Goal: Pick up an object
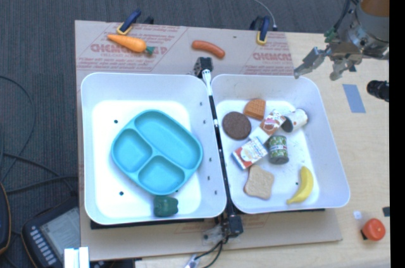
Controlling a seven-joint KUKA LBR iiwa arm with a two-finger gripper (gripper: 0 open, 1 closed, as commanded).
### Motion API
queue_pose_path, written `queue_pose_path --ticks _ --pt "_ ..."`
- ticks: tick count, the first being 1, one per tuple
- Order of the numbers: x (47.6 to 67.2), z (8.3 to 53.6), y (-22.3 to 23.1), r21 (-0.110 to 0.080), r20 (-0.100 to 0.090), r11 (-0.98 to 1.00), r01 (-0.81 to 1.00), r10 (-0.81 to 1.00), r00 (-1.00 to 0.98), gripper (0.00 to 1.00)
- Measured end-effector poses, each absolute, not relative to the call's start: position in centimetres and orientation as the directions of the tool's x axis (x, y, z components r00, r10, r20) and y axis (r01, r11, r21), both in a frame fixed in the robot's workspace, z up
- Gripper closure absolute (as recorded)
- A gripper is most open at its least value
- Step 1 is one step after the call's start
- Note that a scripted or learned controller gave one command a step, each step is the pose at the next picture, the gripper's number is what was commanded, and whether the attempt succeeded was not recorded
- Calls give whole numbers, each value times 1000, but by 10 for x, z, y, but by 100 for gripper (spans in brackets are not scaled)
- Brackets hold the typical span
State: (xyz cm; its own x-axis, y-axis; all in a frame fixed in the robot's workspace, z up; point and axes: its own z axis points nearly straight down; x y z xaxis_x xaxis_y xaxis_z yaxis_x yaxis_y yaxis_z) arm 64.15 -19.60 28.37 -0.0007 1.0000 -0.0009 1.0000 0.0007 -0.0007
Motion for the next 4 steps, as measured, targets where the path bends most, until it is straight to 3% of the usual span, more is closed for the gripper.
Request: queue_pose_path --ticks 1,2,3,4 --pt "641 171 -103 -4 1 2 1000 1000 -2 0" --pt "623 118 -105 18 -7 1 1000 1000 -1 0" --pt "609 113 -111 24 -10 1 1000 1000 0 0" --pt "611 126 -114 33 -17 -1 999 1000 1 100"
